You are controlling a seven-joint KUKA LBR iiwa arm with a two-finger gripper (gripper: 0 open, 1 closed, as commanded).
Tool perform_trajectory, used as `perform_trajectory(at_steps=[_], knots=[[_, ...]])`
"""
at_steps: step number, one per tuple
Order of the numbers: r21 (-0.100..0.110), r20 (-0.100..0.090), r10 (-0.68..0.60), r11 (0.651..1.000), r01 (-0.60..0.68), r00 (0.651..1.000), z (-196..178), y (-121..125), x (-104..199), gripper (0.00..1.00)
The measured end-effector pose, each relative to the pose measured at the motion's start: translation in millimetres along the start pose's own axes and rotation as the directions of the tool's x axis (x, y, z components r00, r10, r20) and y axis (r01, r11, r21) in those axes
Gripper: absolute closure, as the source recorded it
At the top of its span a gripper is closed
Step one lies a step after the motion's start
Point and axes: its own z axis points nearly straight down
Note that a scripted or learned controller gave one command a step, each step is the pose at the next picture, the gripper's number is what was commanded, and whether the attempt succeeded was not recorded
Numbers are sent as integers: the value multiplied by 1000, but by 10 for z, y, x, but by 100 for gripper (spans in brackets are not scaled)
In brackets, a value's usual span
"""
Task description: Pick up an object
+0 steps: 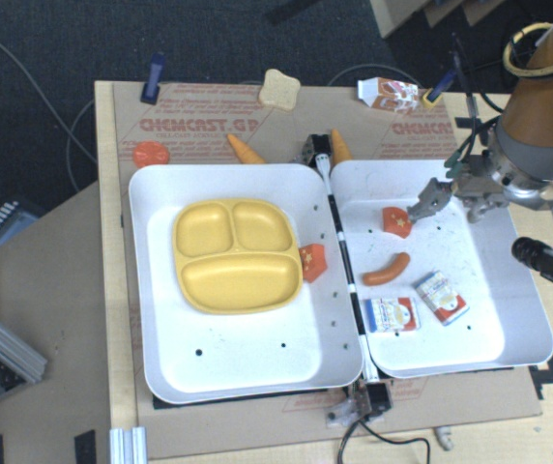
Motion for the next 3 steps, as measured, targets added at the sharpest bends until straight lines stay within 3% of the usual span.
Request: perform_trajectory(at_steps=[1,2,3], knots=[[5,-1,0,1000,0,1000,1264,415,-52,0],[-2,0,-1,1000,1,1000,1399,607,-128,0],[-5,1,0,1000,0,1000,1294,614,-126,100]])
